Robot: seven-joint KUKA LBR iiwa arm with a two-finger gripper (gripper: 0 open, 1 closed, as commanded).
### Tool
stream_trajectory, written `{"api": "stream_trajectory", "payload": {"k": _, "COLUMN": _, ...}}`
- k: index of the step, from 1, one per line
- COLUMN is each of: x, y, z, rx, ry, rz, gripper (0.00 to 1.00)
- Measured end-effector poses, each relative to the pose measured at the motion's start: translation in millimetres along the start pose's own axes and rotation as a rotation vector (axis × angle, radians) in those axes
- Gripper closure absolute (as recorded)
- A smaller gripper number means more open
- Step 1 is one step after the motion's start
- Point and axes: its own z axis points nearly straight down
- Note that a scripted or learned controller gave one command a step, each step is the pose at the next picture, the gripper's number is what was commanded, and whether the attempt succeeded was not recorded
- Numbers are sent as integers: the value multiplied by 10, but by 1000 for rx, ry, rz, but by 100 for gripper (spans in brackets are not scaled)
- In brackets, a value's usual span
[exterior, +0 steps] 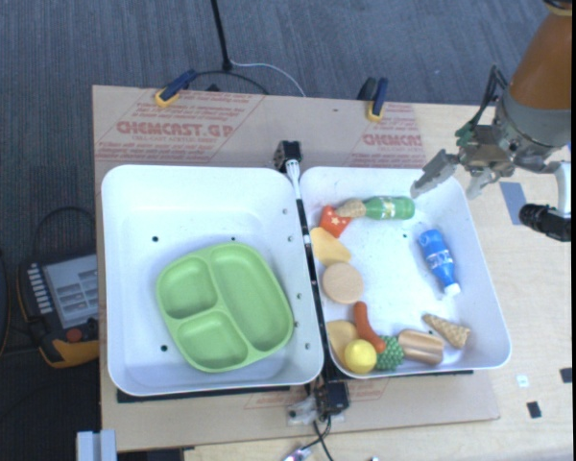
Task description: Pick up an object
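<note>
The left bin (125,219) holds a green tray (226,305). The right bin (485,286) holds toy food: a green bottle (386,207), a blue bottle (438,259), a lemon (359,355), a hot dog (422,346). The end effector (453,173) hovers over the bin's far right corner, fingers spread, pinching nothing.

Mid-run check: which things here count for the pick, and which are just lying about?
For the pick:
gripper, over the right bin's far edge
green bottle
blue bottle
round cookie
hot dog
lemon

Lying about:
green divided plate
yellow clamps
handheld controller
</note>
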Motion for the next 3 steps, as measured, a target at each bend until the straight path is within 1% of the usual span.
{"api": "stream_trajectory", "payload": {"k": 1, "x": -288, "y": -120, "z": 1550, "rx": -2, "ry": -1, "rz": -82, "gripper": 0}}
{"api": "stream_trajectory", "payload": {"k": 2, "x": -287, "y": -123, "z": 1460, "rx": -2, "ry": -1, "rz": -81, "gripper": 100}}
{"api": "stream_trajectory", "payload": {"k": 3, "x": 305, "y": -631, "z": 621, "rx": -2, "ry": 0, "rz": -1, "gripper": 100}}
